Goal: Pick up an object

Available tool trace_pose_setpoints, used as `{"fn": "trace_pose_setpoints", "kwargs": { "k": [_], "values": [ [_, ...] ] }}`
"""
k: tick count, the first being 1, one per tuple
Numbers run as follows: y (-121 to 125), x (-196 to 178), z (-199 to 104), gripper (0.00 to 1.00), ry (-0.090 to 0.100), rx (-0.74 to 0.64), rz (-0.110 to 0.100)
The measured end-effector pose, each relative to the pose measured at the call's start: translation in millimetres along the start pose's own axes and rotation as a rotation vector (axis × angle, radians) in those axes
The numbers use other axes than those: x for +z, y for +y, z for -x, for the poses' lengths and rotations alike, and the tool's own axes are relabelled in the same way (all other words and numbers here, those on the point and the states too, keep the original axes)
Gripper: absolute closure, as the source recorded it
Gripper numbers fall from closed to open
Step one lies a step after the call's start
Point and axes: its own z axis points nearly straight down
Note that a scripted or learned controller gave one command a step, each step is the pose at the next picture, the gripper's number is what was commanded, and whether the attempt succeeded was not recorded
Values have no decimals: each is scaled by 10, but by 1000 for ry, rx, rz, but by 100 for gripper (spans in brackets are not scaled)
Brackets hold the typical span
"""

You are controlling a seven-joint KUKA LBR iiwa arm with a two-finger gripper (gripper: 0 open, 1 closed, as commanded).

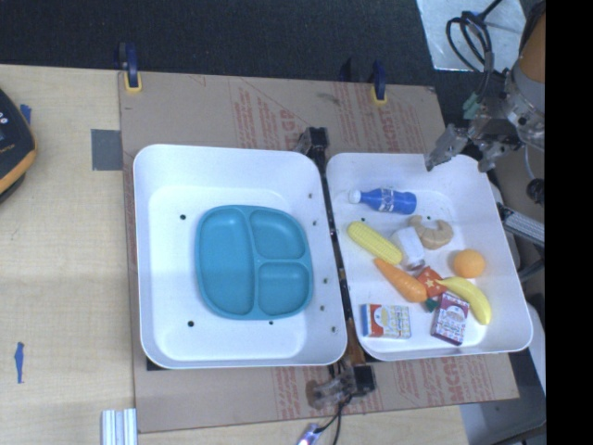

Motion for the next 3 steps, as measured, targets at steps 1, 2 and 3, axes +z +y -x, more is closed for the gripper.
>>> {"fn": "trace_pose_setpoints", "kwargs": {
  "k": [1,2,3],
  "values": [
    [-122,986,-565,0,0,-1,-2],
    [-413,1671,-452,0,-1,1,2],
    [-335,1831,-555,0,-1,0,1]
  ]
}}
